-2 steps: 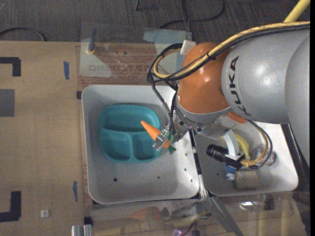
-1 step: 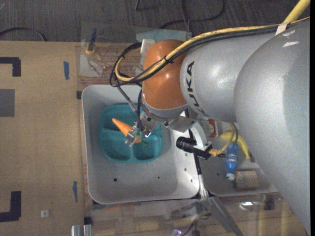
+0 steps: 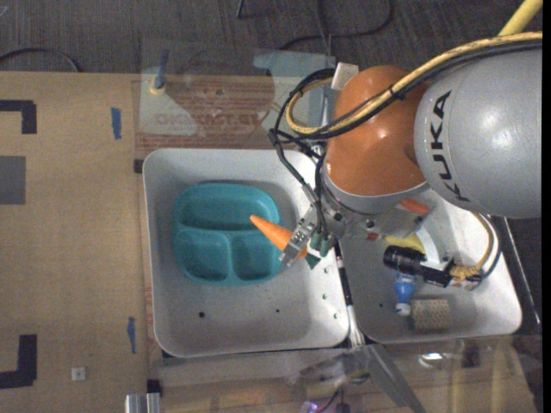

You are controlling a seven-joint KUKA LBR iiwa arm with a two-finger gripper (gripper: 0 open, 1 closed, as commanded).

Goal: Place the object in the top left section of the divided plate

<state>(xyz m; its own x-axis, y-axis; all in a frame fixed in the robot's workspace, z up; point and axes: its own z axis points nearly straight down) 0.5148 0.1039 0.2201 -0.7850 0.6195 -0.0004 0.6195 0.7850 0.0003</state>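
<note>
Orange carrot point(image 3: 269, 228), pinched in the jaws point(image 3: 297, 246), hangs over the teal plate's point(image 3: 225, 232) right edge; carrying step, next shift toward its top-left section.

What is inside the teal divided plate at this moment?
The divided plate shows bare teal sections. A carrot, held in the gripper, hangs over its right edge; the strip beneath the carrot is covered.

Two white bins point(image 3: 250, 338), one teal divided plate point(image 3: 225, 231), one carrot point(image 3: 269, 228)
</note>
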